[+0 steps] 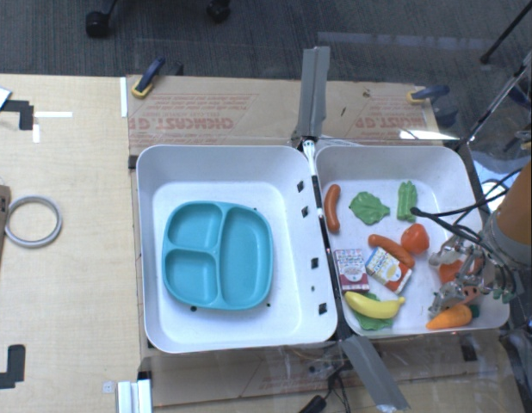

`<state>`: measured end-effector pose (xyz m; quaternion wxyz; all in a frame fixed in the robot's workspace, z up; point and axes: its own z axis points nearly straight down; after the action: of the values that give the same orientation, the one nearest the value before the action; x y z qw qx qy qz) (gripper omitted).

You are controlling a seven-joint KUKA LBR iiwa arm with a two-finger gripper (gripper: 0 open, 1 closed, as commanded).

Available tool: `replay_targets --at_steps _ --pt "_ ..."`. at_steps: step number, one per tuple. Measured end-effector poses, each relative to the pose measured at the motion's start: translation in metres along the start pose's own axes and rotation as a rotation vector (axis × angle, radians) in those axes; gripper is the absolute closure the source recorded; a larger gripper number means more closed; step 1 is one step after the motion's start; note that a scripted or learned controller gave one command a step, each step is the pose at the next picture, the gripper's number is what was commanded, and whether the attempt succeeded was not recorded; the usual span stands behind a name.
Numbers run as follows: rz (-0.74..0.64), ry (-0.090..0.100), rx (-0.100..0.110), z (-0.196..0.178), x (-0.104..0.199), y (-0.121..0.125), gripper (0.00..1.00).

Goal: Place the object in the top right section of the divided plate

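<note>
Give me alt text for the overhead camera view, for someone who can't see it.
A robot hand hangs low over the right white bin, among toy food: a banana, hot dog, carrot and lettuce leaf. In the left white bin lies a blue divided plate with nothing on it.

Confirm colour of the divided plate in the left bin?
Solid turquoise blue, no pattern. The divided plate shows plainly in the camera view.

The claw (pixel 460 275) is a small silvery metal assembly with orange-red parts among its fingers. Black cables (pixel 447 218) loop to it. Above it, the wrist (pixel 516 218) shows an orange band.
</note>
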<state>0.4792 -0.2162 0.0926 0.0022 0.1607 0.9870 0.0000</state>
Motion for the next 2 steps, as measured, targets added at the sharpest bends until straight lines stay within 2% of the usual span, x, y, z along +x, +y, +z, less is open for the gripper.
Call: replay_targets --at_steps 1,2 --pt "0.428 0.004 0.001 0.001 0.015 0.041 0.0" --pt "0.685 0.001 0.002 0.001 -0.071 0.018 0.0"
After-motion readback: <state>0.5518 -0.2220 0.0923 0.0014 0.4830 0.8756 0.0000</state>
